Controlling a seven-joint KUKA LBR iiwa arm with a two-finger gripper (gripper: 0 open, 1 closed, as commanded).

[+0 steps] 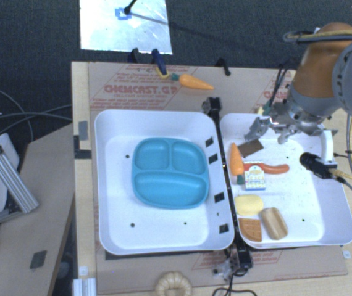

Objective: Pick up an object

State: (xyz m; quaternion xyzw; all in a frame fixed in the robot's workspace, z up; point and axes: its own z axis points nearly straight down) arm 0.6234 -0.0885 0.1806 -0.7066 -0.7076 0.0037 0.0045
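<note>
The right bin (324, 211) holds several toy foods. An orange carrot (236, 160) lies by its left wall, with a brown flat block (250, 147) just above it. A red sausage (275, 169) and a small printed carton (254, 177) sit mid-bin. Toward the front are a yellow piece (249, 203), a waffle square (251, 229) and a bread roll (273, 222). My gripper (271, 131) hangs over the bin's back left part, just above and right of the brown block. It is open, with nothing between its fingers.
The left bin (114, 134) holds a blue divided plate (168, 172). A second carrot (192, 82) lies on the cardboard behind the bins. A black and white fitting (317, 164) sticks out from the wrist over the right bin. A beige ring (175, 284) sits at the front edge.
</note>
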